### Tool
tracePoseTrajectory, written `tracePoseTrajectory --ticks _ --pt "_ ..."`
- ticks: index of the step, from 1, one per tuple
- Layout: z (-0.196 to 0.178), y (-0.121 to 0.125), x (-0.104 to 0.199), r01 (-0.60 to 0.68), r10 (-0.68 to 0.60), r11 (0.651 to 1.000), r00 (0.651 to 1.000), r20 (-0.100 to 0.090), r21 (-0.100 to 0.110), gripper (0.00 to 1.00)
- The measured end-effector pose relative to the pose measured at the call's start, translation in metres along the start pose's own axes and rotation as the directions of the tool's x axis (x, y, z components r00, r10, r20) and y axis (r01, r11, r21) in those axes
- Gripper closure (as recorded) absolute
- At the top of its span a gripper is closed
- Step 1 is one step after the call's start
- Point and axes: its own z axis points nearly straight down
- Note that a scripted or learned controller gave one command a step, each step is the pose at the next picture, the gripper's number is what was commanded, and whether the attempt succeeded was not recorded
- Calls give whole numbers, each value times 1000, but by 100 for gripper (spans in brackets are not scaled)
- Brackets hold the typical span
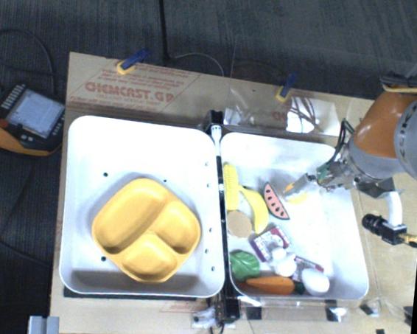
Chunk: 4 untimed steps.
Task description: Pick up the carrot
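The carrot (271, 284) is an orange stick lying flat along the front wall of the right bin (349, 237), between a green pepper (243, 263) and a white egg (315, 283). My gripper (314, 179) hangs over the far right part of that bin, well behind the carrot and to its right. The grey arm with its orange band (379, 132) comes in from the right above it. Nothing of the carrot is near the gripper.
The right bin also holds a corn cob (229, 185), a banana (254, 208), a watermelon slice (274, 201), a round cookie (240, 223) and a purple packet (268, 243). A yellow divided plate (146, 228) lies in the left bin (92, 143).
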Motion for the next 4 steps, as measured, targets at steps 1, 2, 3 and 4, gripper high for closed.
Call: tracePoseTrajectory --ticks 1,2,3,4 --pt "9 6 30 129 -129 992 992 -1 0 0" --pt "26 57 4 123 -123 992 992 2 -4 0" --pt "25 78 81 15 -15 1000 1000 2 -6 0" --pt "14 79 80 16 -16 1000 1000 7 -11 100"
